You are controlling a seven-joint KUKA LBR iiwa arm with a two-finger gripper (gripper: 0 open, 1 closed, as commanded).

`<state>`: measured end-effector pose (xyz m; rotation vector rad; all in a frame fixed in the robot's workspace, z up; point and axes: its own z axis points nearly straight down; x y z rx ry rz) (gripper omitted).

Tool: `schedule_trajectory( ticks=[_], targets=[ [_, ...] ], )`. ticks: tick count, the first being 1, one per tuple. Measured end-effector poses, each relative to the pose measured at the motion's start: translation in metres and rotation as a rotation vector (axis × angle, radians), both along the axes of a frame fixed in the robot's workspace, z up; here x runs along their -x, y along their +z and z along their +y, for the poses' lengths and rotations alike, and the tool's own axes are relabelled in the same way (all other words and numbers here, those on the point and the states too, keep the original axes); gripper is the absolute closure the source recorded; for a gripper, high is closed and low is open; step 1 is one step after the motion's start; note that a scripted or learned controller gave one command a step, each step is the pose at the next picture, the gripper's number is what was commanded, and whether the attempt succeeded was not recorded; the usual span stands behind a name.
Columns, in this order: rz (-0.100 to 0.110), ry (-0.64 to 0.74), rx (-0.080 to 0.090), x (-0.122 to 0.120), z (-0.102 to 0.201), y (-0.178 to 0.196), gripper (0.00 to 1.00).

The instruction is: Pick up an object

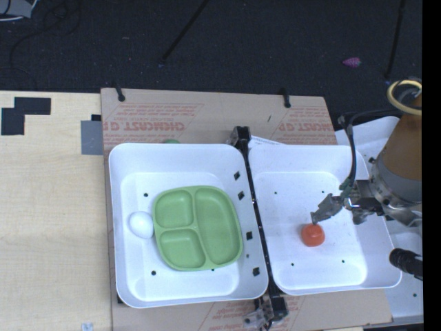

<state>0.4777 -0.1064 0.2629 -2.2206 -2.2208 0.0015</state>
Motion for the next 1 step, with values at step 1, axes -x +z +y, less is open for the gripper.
schedule_trajectory(
  ticks=[1],
  targets=[
    [0.008, 0.0, -0.002, 0.0018, 0.0008, -0.0641, 0.0]
  ],
)
